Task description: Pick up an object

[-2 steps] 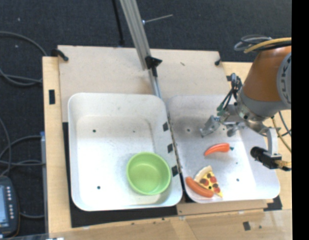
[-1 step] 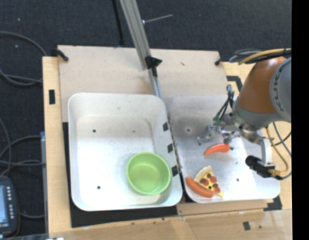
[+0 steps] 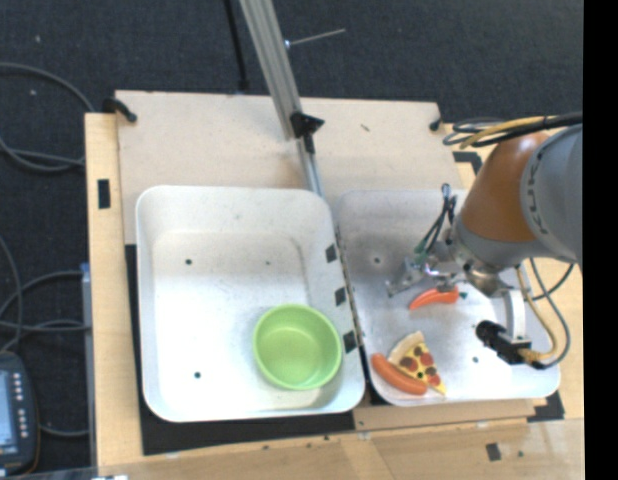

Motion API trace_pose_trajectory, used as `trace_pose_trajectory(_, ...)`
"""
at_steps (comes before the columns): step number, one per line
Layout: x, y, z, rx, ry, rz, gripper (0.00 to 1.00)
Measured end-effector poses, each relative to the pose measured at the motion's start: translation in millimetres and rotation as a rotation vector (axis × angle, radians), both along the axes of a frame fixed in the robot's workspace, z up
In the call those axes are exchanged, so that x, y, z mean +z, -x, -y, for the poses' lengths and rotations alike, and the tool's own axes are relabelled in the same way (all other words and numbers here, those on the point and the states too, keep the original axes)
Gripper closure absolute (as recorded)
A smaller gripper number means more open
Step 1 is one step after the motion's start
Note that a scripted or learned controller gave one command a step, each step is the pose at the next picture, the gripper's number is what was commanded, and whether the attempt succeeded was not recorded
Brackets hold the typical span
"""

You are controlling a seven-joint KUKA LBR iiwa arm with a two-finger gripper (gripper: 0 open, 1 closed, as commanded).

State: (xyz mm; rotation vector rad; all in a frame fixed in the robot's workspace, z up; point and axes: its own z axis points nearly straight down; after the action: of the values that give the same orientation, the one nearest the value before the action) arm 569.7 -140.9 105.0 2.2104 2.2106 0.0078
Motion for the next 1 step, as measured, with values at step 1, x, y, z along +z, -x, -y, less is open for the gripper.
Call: trace_pose_trajectory(1,12.8,-1.3,0.0,-0.005,-0.002,0.005,1.0)
